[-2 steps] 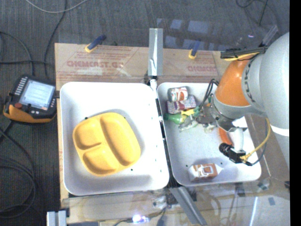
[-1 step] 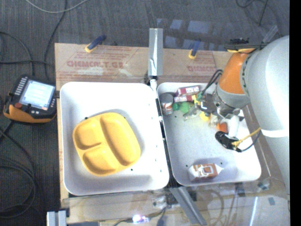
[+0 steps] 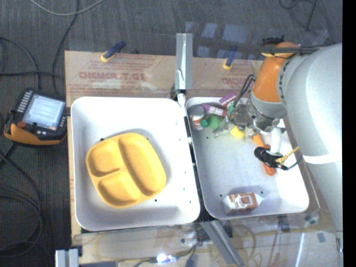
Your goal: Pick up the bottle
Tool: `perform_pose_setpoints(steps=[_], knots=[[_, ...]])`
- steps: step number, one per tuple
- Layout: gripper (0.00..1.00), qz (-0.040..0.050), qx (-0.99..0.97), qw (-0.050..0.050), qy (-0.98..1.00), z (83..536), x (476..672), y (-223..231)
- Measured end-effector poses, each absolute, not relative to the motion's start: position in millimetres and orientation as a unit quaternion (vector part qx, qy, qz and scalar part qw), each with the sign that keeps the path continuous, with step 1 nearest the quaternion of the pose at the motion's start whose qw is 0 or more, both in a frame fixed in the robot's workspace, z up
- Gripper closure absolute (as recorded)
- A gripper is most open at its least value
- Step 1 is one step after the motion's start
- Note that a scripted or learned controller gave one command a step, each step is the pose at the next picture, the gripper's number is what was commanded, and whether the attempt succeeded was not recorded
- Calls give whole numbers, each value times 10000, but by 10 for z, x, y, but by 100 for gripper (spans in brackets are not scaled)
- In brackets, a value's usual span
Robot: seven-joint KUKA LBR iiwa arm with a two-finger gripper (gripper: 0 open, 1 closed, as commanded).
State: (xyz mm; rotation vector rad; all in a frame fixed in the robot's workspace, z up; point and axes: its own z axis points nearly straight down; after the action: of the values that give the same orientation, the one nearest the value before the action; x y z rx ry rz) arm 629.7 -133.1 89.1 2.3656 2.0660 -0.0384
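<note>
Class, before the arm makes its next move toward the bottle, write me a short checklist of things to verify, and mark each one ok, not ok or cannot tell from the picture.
1. Bottle located: cannot tell. Small items are crowded at the far end of the right bin; which one is the bottle is unclear.
2. Gripper over that cluster: ok.
3. Something held between its fingers: cannot tell, the wrist hides them.
4. Clutter near the target: not ok. A green piece and a yellow piece lie close together.
5. Yellow divided tray out of the way in the left bin: ok.
6. Brown-and-white packet away from the gripper: ok.
</note>
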Motion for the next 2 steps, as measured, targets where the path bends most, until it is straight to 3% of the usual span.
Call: perform_pose_setpoints(steps=[1, 2], knots=[[0, -158, 7113, 0, 7027, 892, 6366, -1338], [0, -94, 5476, -131, 8366, 1177, 6606, -1470]])
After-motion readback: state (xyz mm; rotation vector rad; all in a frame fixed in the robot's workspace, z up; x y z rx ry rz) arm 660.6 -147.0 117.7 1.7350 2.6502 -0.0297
